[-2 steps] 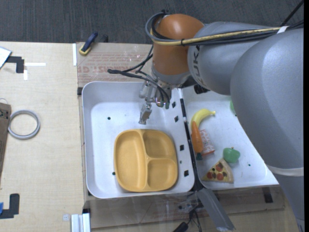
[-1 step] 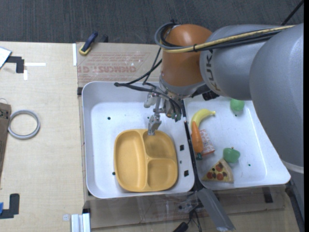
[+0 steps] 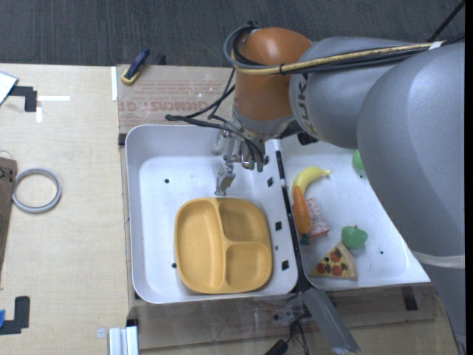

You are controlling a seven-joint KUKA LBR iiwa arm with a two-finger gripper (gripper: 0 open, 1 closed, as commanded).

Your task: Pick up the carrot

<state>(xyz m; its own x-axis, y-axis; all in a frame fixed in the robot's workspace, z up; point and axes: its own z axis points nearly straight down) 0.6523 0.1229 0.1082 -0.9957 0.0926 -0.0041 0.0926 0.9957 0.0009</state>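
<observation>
The carrot (image 3: 301,210) is orange and slim. It lies lengthwise in the right bin (image 3: 384,242), close against the bin's left wall and just below a yellow banana (image 3: 310,176). My gripper (image 3: 225,177) hangs over the left bin (image 3: 148,198), near its back wall and just above the far rim of a yellow divided plate (image 3: 194,251). It is to the left of the carrot, across the wall between the bins. Nothing shows in the gripper.
Beside the carrot lie a pale wrapped packet (image 3: 317,217), a green toy vegetable (image 3: 355,237) and a pizza slice (image 3: 336,263). The arm's bulk covers the right bin's back right. A tape roll (image 3: 34,189) lies on the bench at left.
</observation>
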